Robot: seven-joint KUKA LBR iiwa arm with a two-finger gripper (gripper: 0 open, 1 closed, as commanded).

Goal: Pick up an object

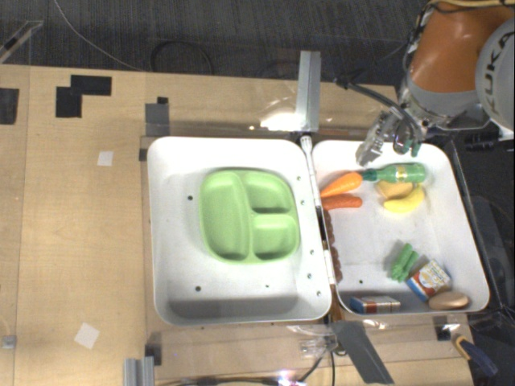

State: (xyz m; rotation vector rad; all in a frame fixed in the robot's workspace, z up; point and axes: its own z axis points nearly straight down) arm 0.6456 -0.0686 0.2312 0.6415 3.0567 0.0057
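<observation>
camera view | left bin [173,215]: green tray [248,214] | right bin [459,215]: carrot [341,184], bottle [396,174] | gripper [385,145]: state unclear

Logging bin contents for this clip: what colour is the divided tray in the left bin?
Light green; the divided tray shows plainly in the camera view.

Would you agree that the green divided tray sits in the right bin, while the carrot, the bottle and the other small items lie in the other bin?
Not quite: the camera view shows the green divided tray in the left bin, not the right one. The rest stands: the carrot, the bottle and the other small items lie in the other bin, the right one.
</observation>
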